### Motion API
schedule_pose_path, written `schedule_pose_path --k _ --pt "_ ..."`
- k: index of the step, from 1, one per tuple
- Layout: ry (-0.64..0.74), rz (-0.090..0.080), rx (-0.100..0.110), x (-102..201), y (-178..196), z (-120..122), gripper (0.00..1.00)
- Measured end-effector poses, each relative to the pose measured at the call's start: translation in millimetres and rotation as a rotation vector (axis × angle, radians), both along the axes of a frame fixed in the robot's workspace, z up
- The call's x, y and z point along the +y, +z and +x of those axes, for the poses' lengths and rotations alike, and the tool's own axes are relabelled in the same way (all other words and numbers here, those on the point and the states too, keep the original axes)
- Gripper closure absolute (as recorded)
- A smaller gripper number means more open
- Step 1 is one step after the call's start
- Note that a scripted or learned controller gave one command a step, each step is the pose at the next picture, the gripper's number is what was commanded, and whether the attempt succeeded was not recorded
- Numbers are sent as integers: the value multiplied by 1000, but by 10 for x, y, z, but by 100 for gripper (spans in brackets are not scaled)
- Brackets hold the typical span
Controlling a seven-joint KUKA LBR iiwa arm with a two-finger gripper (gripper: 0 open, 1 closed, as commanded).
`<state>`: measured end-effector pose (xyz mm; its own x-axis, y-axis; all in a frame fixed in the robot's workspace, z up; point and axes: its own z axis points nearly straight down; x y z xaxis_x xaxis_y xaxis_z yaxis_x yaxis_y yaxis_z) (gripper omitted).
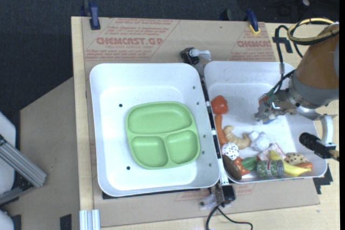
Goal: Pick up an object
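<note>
Over the right-hand bin (237, 75) we see the grey arm (318, 70) with its orange band reaching in from the right, and its gripper (268, 110) hangs above the bare white floor at the middle of that bin. We cannot tell how the gripper is set, for it shows as a small dark metal cluster, and we see nothing held in it.

Below and to the left of the gripper lies a heap of small things along the near end of the bin, apart from the gripper. Nearest it is a crumpled white lump (261, 141), just under the gripper. Beside that lump lies a knobbly tan piece (239, 140). Well to the gripper's left, against the bin's left wall, lies a smooth orange carrot-like toy (219, 107). At the near edge we see a white die with black dots (230, 151), a green can with a printed label (268, 168), a yellow banana (299, 169) and a brown speckled cookie (295, 158), all crowded together and touching.

Beside this, the left-hand bin (108, 116) holds a smooth pale green plate (161, 133) with rounded corners and three compartments, lying flat at its middle.

Both bins are shallow, white and glossy, and they sit on a brown board (135, 37) with red printed lettering.
</note>
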<state>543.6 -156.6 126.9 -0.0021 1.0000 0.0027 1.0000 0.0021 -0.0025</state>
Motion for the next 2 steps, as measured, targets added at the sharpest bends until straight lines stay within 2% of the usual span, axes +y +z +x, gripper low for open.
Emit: schedule_pose_path --k 1,2 --pt "-4 0 1 57 325 -396 100" --pt "2 -5 -10 92 406 436 100"
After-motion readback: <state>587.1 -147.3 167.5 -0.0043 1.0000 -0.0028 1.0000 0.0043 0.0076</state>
